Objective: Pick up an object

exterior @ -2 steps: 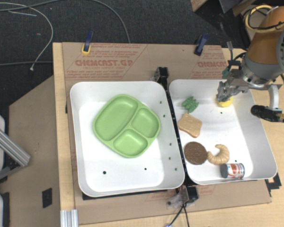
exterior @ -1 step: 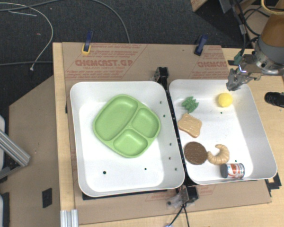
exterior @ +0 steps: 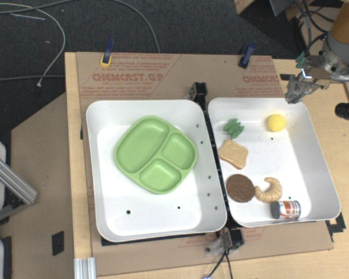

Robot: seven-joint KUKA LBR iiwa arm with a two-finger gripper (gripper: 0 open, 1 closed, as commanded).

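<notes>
The right bin holds a yellow ball, a green leafy toy, a tan slice of toast, a brown round cookie, a tan croissant and a small can lying on its side. My gripper hangs over the bin's far right corner, up and to the right of the yellow ball. Nothing shows between its fingers.
The left bin holds a green divided plate. Clamps sit on the cardboard's far edge, and another clamp is further right. A black bracket joins the bins at the back. Cables run across the dark floor.
</notes>
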